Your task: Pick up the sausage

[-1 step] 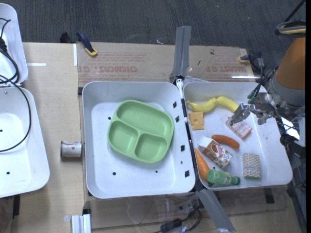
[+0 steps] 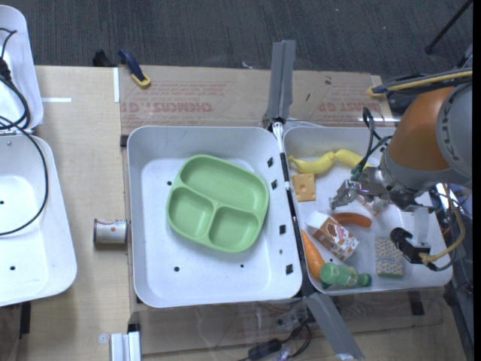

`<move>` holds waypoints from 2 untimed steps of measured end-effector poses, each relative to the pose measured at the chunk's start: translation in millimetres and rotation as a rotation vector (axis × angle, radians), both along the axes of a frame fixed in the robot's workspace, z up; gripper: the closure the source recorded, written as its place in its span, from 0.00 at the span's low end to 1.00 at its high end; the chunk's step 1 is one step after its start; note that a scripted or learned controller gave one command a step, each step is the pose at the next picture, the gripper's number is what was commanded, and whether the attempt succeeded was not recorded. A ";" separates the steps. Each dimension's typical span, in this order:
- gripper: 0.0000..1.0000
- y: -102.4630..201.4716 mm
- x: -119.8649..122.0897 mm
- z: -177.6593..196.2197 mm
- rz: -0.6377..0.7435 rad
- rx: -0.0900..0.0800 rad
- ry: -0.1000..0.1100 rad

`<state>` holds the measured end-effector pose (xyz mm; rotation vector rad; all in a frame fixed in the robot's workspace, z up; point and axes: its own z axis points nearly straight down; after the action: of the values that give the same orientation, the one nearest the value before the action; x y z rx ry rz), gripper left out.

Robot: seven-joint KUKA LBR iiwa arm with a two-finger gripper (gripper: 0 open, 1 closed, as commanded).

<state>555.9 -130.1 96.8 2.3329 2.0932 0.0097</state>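
Sausage (image 2: 352, 219), a short orange-red cylinder, lies on the floor of the right-hand shallow white bin (image 2: 421, 278), directly below and just beside the metal claw (image 2: 347, 194). Claw hangs low over the bin, apparently apart from the sausage; whether its tips are spread or pressed together cannot be told, as they blur against bright metal and cables.

Items crowd the claw closely. Printed brown-and-white carton (image 2: 335, 237) lies just beneath the sausage, seemingly touching it. Square tan cracker (image 2: 304, 186) sits to the claw's left, curved yellow banana (image 2: 326, 161) above-left, orange carrot (image 2: 313, 253) and green bottle (image 2: 343, 276) lower-left, pale speckled sponge block (image 2: 389, 258) lower-right.

Risks, as judged: the claw stands slightly above the sausage's left end, so a descent may catch only the tip and roll it away; a wide closure may snag the carton.

Grey-and-orange arm (image 2: 425, 138) covers the bin's right portion. Black dangling cables cross the wrist, obscuring its outline.
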 end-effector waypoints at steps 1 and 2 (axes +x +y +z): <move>0.00 1.2 4.7 0.1 0.017 -0.001 0.002; 1.00 -0.4 4.5 9.0 0.013 -0.003 0.003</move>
<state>560.4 -130.5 105.8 2.3185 2.1086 0.0038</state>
